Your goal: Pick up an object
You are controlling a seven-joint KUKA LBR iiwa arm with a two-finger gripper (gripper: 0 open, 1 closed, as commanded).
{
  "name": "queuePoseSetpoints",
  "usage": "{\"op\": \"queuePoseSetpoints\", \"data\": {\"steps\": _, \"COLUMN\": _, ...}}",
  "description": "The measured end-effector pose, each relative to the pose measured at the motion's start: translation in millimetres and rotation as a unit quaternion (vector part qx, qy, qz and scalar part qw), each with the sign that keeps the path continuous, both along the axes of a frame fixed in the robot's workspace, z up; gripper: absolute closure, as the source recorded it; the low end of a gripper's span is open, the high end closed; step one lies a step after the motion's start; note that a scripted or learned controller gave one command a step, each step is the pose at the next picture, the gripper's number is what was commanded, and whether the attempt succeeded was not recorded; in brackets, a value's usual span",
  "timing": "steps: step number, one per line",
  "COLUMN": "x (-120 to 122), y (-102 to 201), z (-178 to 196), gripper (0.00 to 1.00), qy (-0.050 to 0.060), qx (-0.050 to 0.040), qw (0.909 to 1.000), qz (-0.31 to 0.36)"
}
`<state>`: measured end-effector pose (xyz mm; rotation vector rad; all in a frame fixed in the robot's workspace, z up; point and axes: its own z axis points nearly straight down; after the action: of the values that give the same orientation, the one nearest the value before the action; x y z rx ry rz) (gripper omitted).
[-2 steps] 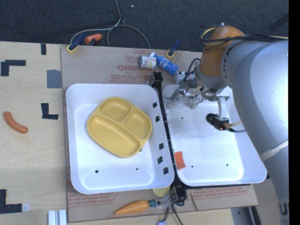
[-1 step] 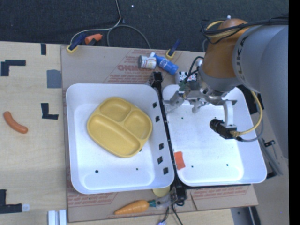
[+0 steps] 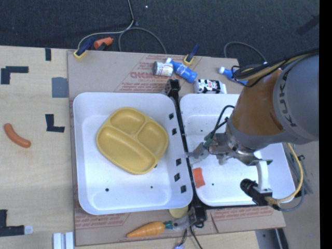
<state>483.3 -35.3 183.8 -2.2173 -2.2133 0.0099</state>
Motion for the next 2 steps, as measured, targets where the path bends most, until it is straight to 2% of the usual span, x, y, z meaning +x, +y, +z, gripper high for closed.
{"op": "queuePoseSetpoints", "data": {"steps": 1, "x": 16.7, "y": -81.4, "z": -23.3, "gripper": 0.00, "qy": -0.004, "qx": -0.0020, "qw": 1.0000, "qz": -0.001}}
{"op": "queuePoseSetpoints", "data": {"steps": 2, "x": 61.6, "y": -59.6, "z": -75.4, "gripper": 0.00, "qy": -0.004, "qx": -0.0010, "qw": 1.0000, "qz": 0.002}}
